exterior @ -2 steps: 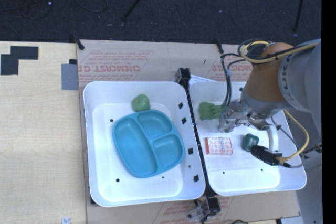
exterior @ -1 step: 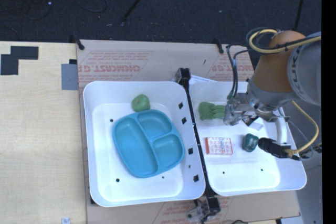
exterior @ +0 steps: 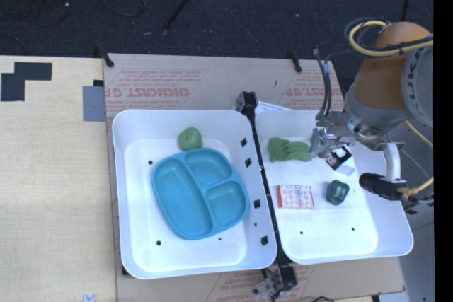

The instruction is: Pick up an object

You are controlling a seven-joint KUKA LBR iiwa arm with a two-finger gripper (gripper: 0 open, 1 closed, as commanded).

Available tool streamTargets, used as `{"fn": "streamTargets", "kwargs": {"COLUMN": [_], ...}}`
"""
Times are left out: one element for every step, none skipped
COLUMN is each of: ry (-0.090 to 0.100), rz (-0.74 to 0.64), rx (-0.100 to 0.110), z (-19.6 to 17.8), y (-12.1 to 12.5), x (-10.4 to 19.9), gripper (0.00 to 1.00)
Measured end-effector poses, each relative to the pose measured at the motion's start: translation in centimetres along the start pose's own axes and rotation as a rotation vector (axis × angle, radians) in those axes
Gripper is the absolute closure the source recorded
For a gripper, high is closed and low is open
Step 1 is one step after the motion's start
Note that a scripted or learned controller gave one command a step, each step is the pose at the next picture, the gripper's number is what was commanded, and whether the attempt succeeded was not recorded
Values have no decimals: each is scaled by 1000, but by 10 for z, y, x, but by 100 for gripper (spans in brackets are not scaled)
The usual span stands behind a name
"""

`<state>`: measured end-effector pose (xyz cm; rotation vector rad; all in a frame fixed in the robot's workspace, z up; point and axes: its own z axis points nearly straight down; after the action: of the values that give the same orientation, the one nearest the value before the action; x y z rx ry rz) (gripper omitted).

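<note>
Blue plastic tray (exterior: 199, 193), the sectioned one sitting mid-left of the frame in the left bin (exterior: 131, 223), is the biggest thing on offer. It looks stiff, light and slick, and lying flat like that you'd only get it by a rim, so I'd skip it.

Over in the right bin (exterior: 368, 244), the leafy green soft toy (exterior: 288, 149) just left of the tool (exterior: 333, 146) looks squishy and forgiving; pinch it across the middle and it should bunch up nicely. The flat red-and-white card (exterior: 294, 196) below it is thin and hugs the floor, probably a pain to get under. The dark green pepper-shaped piece (exterior: 337, 192) lower right looks hard and rounded, could squirt out, so go across its widest part. The small pale green lump (exterior: 190, 138) above the tray seems light and easy too.

Your tool hangs low at the right bin's upper middle, near a small black-and-white item (exterior: 342, 160). I honestly can't tell how it's set, or whether it has anything.
</note>
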<state>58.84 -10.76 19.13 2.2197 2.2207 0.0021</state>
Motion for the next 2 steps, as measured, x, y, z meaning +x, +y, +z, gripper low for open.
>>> {"fn": "streamTargets", "kwargs": {"ry": [0,3], "rz": [0,-5], "rx": [-1,4], "z": [-45,-51], "y": [1,0], "x": [-1,59], "gripper": [100,100]}}
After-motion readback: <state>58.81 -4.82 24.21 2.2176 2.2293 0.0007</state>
